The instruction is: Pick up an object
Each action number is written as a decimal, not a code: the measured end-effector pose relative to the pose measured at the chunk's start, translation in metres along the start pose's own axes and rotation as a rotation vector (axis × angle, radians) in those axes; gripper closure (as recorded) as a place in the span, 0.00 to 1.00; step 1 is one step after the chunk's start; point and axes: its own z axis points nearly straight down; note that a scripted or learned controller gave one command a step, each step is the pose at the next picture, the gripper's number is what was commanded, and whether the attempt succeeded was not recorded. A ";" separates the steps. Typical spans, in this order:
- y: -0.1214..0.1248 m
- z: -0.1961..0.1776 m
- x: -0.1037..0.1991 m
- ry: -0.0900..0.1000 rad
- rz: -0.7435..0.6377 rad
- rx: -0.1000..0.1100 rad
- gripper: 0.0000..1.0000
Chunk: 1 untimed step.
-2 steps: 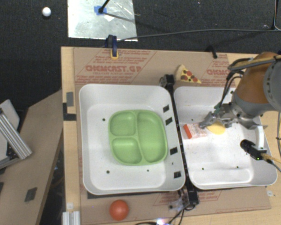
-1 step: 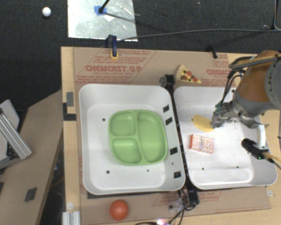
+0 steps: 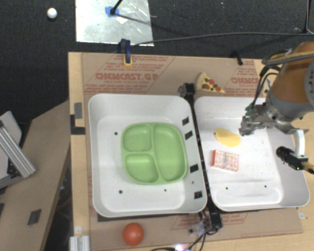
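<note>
A yellow oval object (image 3: 227, 137) lies in the right bin (image 3: 282, 195), near its middle. Just below it rests a small pink and white packet (image 3: 225, 160). My gripper (image 3: 246, 129) hangs over the right bin's upper part, its tip just right of the yellow object and close to it. The view does not tell me whether anything is between its fingers. A green divided plate (image 3: 154, 152) sits in the left bin (image 3: 107, 192).
A toy pizza slice (image 3: 210, 83) lies on the cardboard behind the bins. A red ball (image 3: 132, 234) sits at the front edge below the left bin. A blue clamp (image 3: 125, 51) stands at the cardboard's back edge.
</note>
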 end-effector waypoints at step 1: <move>0.000 -0.063 -0.005 -0.001 0.000 -0.003 1.00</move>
